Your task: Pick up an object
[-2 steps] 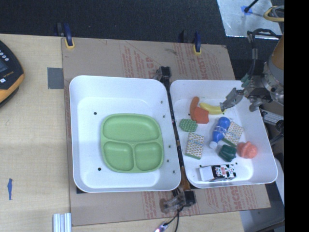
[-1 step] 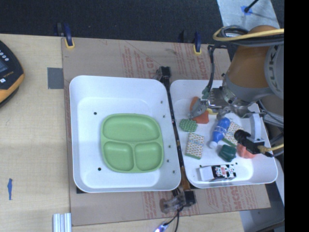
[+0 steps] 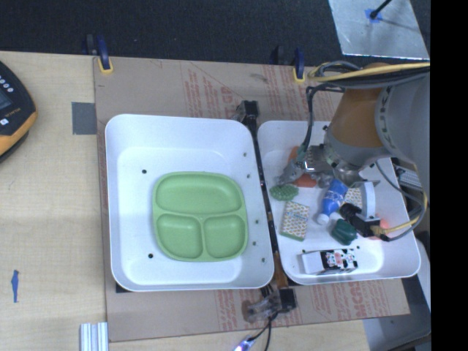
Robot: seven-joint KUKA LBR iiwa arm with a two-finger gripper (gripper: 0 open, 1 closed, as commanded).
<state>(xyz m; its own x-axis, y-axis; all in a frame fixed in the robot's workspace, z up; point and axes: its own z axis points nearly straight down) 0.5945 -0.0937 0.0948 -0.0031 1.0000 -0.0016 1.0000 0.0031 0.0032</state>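
My gripper (image 3: 298, 171) is low over the back left part of the right bin (image 3: 398, 268), with the grey arm and its orange band (image 3: 358, 119) above it. Just below the gripper lies a green round object (image 3: 284, 192). A small orange-red item (image 3: 298, 154) peeks out beside the gripper. Further forward are a patterned green-and-tan pad (image 3: 295, 219), a blue and white bottle (image 3: 333, 199), a dark green object (image 3: 344, 231) and a white box with black print (image 3: 329, 260). The wrist hides whatever sits beneath it.
The left bin (image 3: 124, 196) holds a light green divided plate (image 3: 199, 215). A black divider rail (image 3: 262, 189) runs between the bins. Cables (image 3: 398, 229) loop off the wrist over the right bin's right side. A yellow and black device (image 3: 11, 115) sits at the far left.
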